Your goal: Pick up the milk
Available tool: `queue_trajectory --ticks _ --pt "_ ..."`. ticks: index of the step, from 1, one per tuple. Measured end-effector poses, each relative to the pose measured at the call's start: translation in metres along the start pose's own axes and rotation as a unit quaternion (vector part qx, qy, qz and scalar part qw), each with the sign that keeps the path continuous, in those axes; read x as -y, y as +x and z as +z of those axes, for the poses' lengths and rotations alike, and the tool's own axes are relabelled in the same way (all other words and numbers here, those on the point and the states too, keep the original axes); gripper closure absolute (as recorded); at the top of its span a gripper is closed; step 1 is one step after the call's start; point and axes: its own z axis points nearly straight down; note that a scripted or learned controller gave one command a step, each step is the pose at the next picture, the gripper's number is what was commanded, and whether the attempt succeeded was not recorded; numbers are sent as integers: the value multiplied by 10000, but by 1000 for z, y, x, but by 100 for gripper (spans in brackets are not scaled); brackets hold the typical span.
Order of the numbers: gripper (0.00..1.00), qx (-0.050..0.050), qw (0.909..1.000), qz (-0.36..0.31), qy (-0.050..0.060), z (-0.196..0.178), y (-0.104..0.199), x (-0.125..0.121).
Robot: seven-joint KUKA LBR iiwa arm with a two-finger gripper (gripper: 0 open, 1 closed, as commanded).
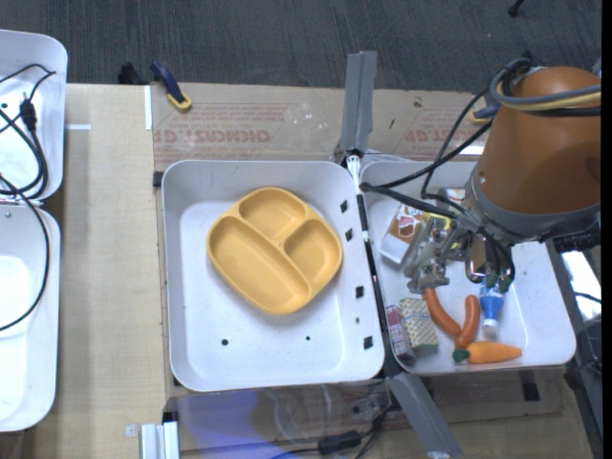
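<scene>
The milk (398, 238) looks like a small white carton with a brown and orange label. It lies in the right bin (550, 338) near the bin's left wall, towards the back. My gripper (427, 268) hangs low over the right bin, just to the right of the carton and slightly nearer the front. Its metal parts overlap the carton's right edge in the camera view. I cannot see anything held in it. The arm's wide orange band (545, 137) covers the back right of this bin.
In front of the gripper lie two orange sausages (442, 312), a carrot (490, 354), a blue and white tube (491, 306), a patterned box (417, 325) and a dark red packet (396, 328). A yellow divided plate (275, 249) sits in the left bin (191, 352).
</scene>
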Motion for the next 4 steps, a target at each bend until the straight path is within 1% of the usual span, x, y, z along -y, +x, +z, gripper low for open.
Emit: queue_trajectory --ticks 1,2,3,4 --pt "100 12 9987 -503 -3 -29 11 -58" --pt "100 14 9942 -1078 -2 -38 9 -49" --pt "100 16 9844 -1757 -3 -71 -23 -58" --pt "100 2 9864 -1645 -3 -61 -23 -47"
